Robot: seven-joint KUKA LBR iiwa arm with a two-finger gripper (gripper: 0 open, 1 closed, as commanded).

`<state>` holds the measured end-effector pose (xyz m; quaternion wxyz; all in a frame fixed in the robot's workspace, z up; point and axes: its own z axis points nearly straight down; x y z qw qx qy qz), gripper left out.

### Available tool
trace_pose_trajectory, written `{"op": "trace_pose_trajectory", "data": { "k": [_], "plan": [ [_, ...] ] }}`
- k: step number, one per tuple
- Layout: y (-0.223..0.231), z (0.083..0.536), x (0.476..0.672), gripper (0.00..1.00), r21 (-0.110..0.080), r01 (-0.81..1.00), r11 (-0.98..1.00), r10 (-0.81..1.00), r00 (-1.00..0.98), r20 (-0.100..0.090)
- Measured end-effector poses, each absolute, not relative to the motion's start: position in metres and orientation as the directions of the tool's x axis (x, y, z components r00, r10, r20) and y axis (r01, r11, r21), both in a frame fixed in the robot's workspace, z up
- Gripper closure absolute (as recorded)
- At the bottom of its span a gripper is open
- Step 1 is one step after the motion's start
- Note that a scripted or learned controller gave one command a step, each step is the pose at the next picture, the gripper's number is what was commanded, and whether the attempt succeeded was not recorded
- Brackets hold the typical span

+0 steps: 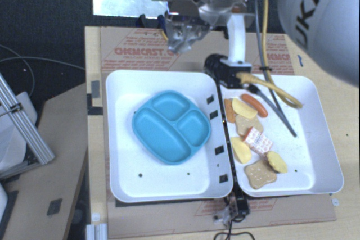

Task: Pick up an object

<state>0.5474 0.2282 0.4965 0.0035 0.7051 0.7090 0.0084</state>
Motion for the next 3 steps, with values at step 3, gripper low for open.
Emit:
{"op": "trace_pose_trajectory", "data": {
  "k": [3],
  "plan": [
    [0.182, 0.451, 0.509, 1.0, 0.006, 1.0, 0.011, 1.0, -0.011, 0.003]
  ]
}}
